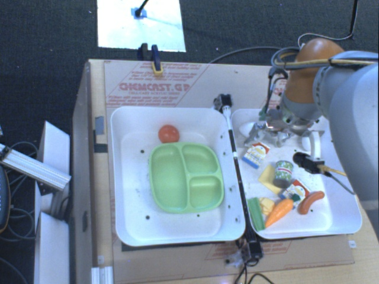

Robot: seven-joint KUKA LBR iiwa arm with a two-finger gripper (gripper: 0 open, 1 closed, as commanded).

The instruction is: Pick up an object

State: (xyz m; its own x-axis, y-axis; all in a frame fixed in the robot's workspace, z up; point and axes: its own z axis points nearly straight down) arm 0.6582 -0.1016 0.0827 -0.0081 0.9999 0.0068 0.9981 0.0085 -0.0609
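You have the grey arm point(349, 99) reaching in over the right bin point(340, 218), one of two white bins lying on a brown sheet point(154, 87) that reads "CHEMCAST GP" in red; the smaller red lines around it are too small to read. The left bin point(127, 182) carries one green tray point(177, 182) with three compartments, and one red tomato point(169, 134) between the tray and the bin's far edge. The gripper point(269, 134) sits low near the right bin's far left corner; you cannot tell whether it is apart or together. Just on its near side lies one small carton point(256, 154), white with red and blue print that you cannot read, its long axis slanting from the bin's left edge toward the far edge. Toward the near edge you have one carrot point(278, 212), tip pointing to the near left corner, one sausage point(312, 201), one yellow cheese wedge point(269, 176) and one green-labelled can point(283, 170).
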